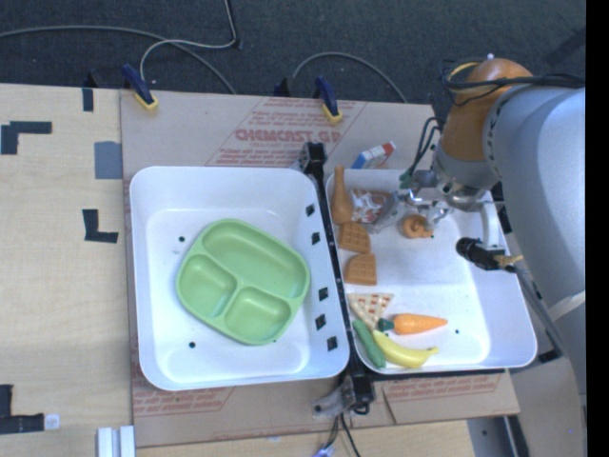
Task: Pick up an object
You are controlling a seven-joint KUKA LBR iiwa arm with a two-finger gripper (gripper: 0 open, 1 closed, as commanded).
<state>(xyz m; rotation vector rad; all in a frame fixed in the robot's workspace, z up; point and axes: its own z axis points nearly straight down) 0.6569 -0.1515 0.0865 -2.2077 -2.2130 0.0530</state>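
Observation:
My gripper (422, 204) hangs low over the back of the right bin (495, 336), under the orange band of the wrist. A small orange-brown toy (414, 227) lies right beneath it, touching or nearly touching it. To its left is a crinkled clear wrapper (366, 204) with a brown piece inside. Two waffle-like squares (355, 238) (361, 270) lie along the bin's left wall. At the front sit a wedge of waffle (371, 306), a carrot (419, 324), a banana (407, 353) and a green vegetable (368, 343).
The left bin (162, 350) holds a green divided plate (243, 281). A small tube (373, 155) lies on the cardboard behind the right bin. A tall orange piece (339, 195) leans at the right bin's back left. The grey arm covers the right side.

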